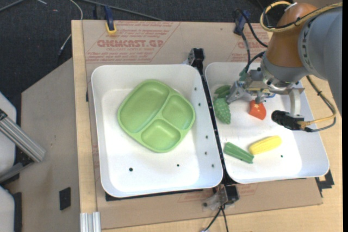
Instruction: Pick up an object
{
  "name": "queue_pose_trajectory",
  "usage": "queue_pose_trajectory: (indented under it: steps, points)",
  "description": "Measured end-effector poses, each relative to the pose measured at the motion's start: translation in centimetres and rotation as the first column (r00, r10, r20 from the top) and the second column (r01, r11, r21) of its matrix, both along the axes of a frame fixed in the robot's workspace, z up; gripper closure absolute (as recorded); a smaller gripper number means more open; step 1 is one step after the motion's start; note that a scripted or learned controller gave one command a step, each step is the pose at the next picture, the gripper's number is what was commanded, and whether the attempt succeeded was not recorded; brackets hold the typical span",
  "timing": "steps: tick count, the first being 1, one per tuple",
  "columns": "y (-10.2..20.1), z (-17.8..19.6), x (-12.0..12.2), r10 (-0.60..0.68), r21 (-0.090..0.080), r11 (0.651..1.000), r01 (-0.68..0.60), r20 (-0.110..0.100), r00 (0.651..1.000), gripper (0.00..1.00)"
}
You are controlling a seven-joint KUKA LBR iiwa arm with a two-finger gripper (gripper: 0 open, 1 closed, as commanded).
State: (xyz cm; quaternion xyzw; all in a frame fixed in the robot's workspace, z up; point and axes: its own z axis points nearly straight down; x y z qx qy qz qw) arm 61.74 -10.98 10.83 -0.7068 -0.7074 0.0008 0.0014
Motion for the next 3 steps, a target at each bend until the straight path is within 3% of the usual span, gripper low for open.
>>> queue_pose_trajectory:
  steps: [1,3]
  points:
    - [0.0,1.3,0.1,-0.001,0.0,1.0,0.001,0.005,1.0,1.0]
    - [0.3,13.8,1.4,0.0,-0.002,1.0,0.0,0.012,1.0,1.0]
